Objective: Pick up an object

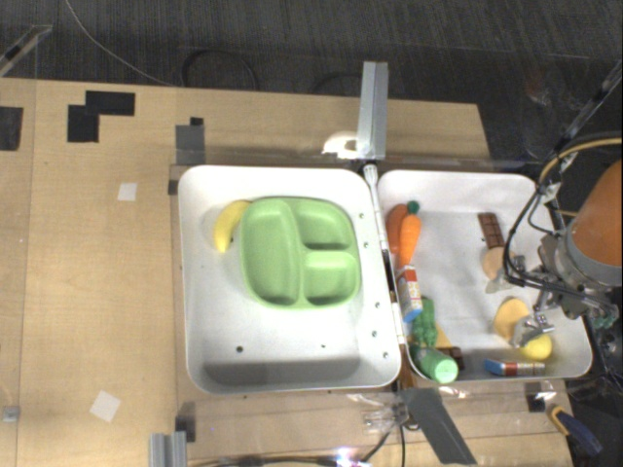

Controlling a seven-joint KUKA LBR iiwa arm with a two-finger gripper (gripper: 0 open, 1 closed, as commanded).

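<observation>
I am watching the arm reaching in from the right edge of the frame, with its gripper hanging low over the lower right corner of the right bin, just above a yellow lemon-like object and beside a pale yellow piece; I cannot tell how the gripper is set. Along that bin's left wall a carrot, a small bottle and a green bottle are lying in a line, a brown bar is sitting toward the upper right, and a marker is lying along the bottom wall. The left bin is holding a green divided tray with a banana touching its left edge.
</observation>
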